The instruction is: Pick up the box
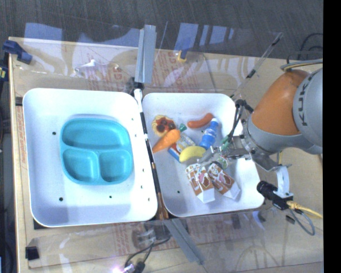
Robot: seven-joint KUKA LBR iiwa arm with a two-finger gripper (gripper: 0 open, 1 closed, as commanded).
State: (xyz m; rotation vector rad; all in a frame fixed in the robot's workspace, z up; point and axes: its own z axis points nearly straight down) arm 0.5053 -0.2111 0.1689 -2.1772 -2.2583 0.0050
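Two shallow white bins sit side by side on the bench in the camera view. The left bin (40,152) carries a blue compartment tray (96,151). The right bin (176,198) carries the clutter: a carrot (166,140), a sausage (200,120), a blue bottle (209,133), a banana (191,153) and, toward the near right of that bin, the box (210,181), a printed carton lying tilted on the bin floor with a second, similar carton just beside it.

The arm (284,115) reaches in from the right, its orange band over the bin's right wall and its wrist bent down and leftward into the bin. The gripper (220,152) hangs low just on the far side of the box, between it and the bottle, close to the banana's right end. Its metal parts blur together there, so I cannot tell whether the tool is released or clenched, and nothing is plainly lifted by it; the box looks to be resting on the bin.

The step in hand seems to be the approach, or the very start of a grasp. The next move calls for shifting the tool slightly nearer, centring it over the box rather than over the bottle or banana, lining it across the carton's narrow side, then descending. The crowding neighbours could be caught instead.
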